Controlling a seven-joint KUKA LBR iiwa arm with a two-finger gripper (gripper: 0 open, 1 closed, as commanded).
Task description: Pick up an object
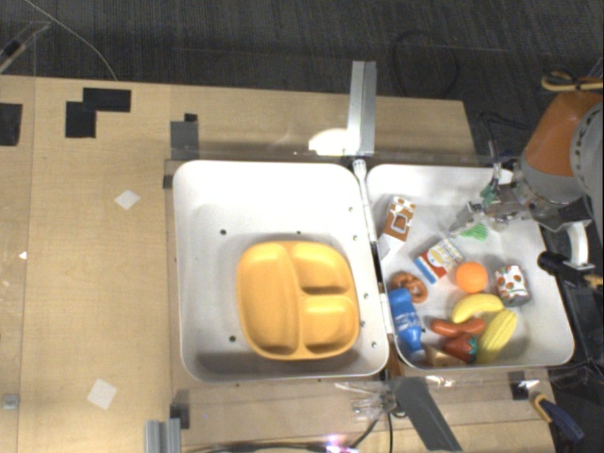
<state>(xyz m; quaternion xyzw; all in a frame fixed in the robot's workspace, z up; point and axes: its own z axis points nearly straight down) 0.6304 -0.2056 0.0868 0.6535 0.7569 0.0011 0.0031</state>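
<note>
Camera view, from above the tabletop [85, 281]: the grey arm [566, 154] with its orange band reached in from the right over the far corner of the right bin [557, 347], its pincer [486, 206] low beside a small green item [475, 231]; whether the pincer was apart or together could not be told, and nothing was seen held in it. The things to be picked lay crowded in the right bin: an orange ball [470, 276], a banana [477, 306], a yellow corn cob [499, 333], a red pepper-like toy [459, 328], a blue bottle [406, 317], a pretzel-like piece [410, 285], a red-and-white packet [439, 259], a brown-and-white carton [399, 219] and a small patterned can [511, 284]. The left bin [203, 253] held a yellow divided tray [297, 300]. The step in hand appeared to be the approach to a grasp. Done well, it would likely mean choosing a piece with free space on two sides, such as the green item or the orange ball, coming straight down with the pincer wide, and keeping off the bin wall close by; the packed pile near the front looked the harder target. The packets bore printing, but none of it was large enough to read.
</note>
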